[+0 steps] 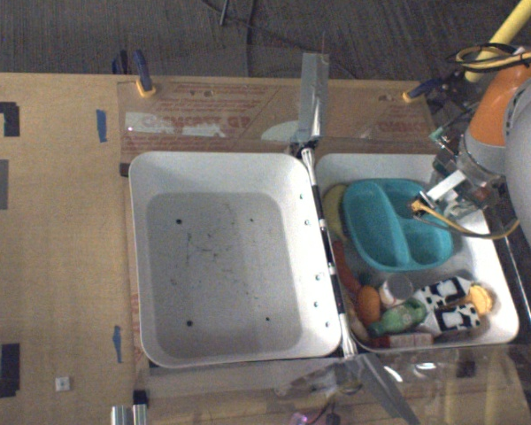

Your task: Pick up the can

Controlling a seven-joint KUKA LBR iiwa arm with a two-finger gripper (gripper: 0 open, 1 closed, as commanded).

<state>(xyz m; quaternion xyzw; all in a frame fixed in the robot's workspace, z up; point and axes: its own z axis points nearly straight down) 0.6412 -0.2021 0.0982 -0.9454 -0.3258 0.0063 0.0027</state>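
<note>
The can [396, 289] is small with a grey round top. It stands in the right bin [504, 312], near the front, among other items. My gripper [438, 197] hangs over the right rim of a teal divided dish [385, 228], at the back right of this bin. It is well behind and to the right of the can. Nothing shows between its tips. The grey arm with its orange band [497, 113] comes in from the right edge.
Around the can lie an orange ball [368, 303], a green item [398, 317], a cow-patterned toy [450, 304] and a yellow object [334, 204]. The left white bin [142, 237] sits alongside. A yellow cable [442, 224] loops under the wrist.
</note>
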